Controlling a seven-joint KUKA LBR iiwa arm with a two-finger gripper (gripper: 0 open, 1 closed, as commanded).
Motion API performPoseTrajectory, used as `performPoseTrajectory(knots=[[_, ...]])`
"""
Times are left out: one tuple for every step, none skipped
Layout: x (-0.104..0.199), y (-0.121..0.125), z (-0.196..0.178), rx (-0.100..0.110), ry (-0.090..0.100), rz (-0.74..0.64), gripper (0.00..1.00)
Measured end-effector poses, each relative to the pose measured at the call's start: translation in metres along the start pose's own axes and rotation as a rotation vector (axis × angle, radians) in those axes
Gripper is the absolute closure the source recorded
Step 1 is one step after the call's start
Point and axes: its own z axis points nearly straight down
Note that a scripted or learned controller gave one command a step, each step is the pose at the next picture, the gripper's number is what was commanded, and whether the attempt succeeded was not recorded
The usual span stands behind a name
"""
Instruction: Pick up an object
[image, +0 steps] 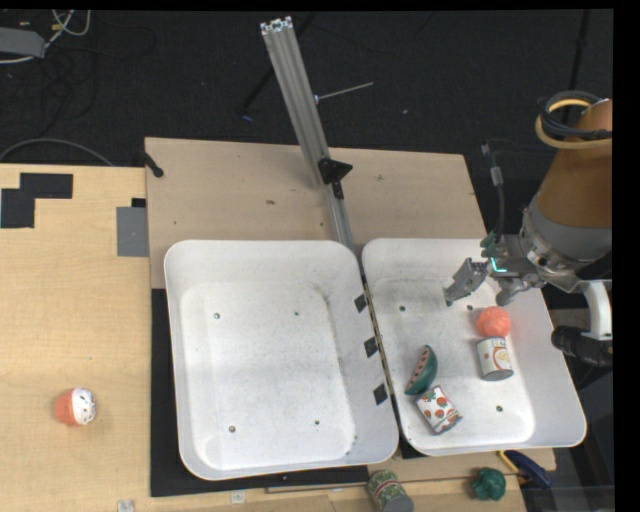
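gripper (487, 287) hangs over the right bin (560, 420), fingers spread, pinching nothing. just below it lies a round orange ball (492, 322), touching a small can (494, 358). a green wedge (424, 369) and printed carton (437, 409) lie near, apart.

The arm (578, 190) runs off the right edge — the small can (386, 490) and green lump (489, 484) are clipped at the bottom.

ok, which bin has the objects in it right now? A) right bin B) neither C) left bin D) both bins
A: the orange ball, small can, green wedge and patterned box all lie in the right bin, below the end effector; the left bin shows bare white floor.
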Motion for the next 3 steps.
performPoseTrajectory(knots=[[-0.001, 0.001, -0.002, -0.005, -0.001, 0.002, 0.0], [0.009, 0.002, 0.051, 0.001, 0.0, 0.003, 0.0], [0.011, -0.003, 0.096, 0.001, 0.0, 0.001, 0.0]])
